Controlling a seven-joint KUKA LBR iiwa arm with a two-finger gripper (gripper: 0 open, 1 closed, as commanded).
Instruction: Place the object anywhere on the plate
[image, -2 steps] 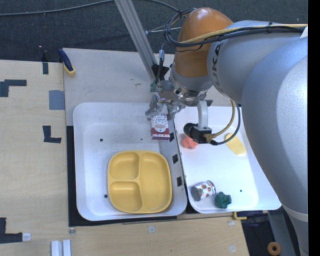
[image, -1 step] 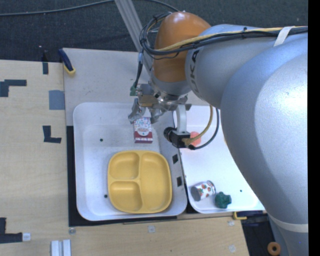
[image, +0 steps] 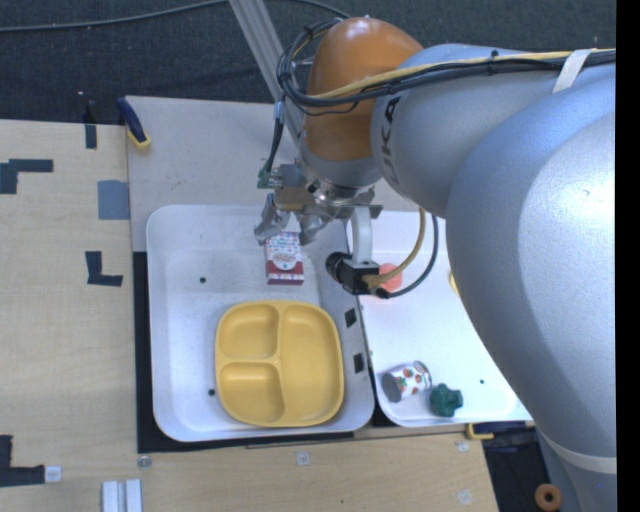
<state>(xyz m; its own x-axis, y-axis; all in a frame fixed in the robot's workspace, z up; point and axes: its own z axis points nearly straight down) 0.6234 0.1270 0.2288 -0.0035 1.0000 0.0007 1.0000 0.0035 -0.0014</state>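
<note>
The claw (image: 283, 225) pinches a small red-and-white carton (image: 285, 257) by its top, hanging it above the left bin (image: 180, 300) just behind the yellow plate (image: 279, 362), ready to carry over.

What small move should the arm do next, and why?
Probably carry the small carton toward the camera until it is over the yellow plate, then lower it. The claw sits right at the carton's top, past the plate's far rim, in the left bin. A firm grip is unclear.
</note>
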